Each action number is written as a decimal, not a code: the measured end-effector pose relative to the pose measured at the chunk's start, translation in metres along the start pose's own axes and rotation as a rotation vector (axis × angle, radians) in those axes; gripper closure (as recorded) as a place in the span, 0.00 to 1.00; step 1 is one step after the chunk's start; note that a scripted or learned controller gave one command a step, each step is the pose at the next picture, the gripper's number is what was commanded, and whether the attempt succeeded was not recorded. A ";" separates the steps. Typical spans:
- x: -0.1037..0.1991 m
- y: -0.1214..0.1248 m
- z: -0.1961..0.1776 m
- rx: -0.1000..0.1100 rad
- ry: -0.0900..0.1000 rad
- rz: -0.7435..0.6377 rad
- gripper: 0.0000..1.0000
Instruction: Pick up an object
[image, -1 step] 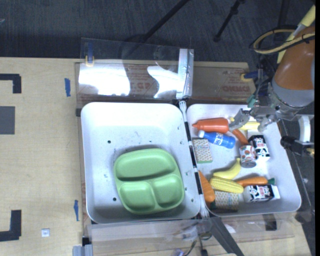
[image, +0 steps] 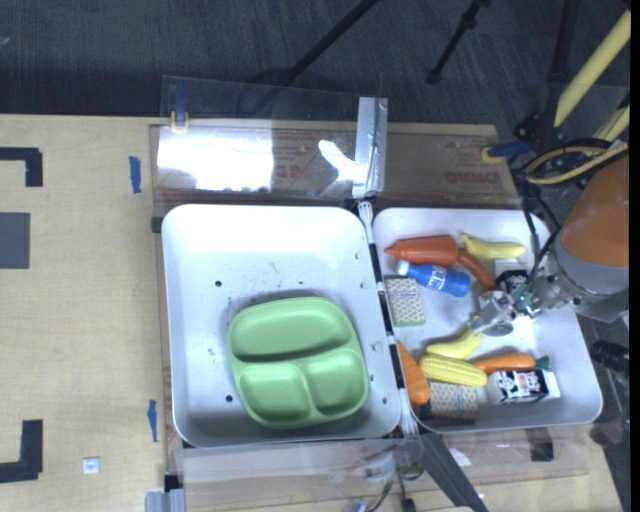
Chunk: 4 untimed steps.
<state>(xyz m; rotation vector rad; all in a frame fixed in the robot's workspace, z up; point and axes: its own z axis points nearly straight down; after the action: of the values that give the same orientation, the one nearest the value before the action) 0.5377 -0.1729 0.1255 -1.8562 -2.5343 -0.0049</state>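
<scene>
so, you're looking down on two white bins side by side. the left bin (image: 190, 250) holds a green divided plate (image: 296, 358), lying toward its near half. the right bin (image: 580, 385) is the crowded one, and that is where your arm (image: 600, 235) reaches in from the right edge, orange band showing above the wrist.

the gripper (image: 492, 318) sits low in the middle of that bin; how its jaws stand you cannot tell, the metal parts blur together there.

around it the things lie close. behind it, toward the far wall, a long orange-red carrot (image: 425, 248) lies beside a yellow banana (image: 492, 247), with a blue bottle (image: 440, 279) just in front of them. a small checked packet (image: 405, 302) lies by the dividing wall. just in front of the gripper are a second banana (image: 455, 347), a corn cob (image: 455, 372), another carrot (image: 510, 361) and a small black-and-white carton (image: 522, 385). an orange piece (image: 412, 376) leans along the divider.
</scene>
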 end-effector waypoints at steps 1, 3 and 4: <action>-0.023 -0.061 0.029 0.002 0.016 0.278 0.00; 0.049 -0.007 -0.029 0.002 -0.002 0.086 0.00; 0.066 -0.040 0.019 0.003 0.001 -0.334 0.00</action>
<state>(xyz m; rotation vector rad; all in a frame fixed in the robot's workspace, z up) 0.4795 -0.1216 0.1063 -1.4077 -2.8061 -0.0011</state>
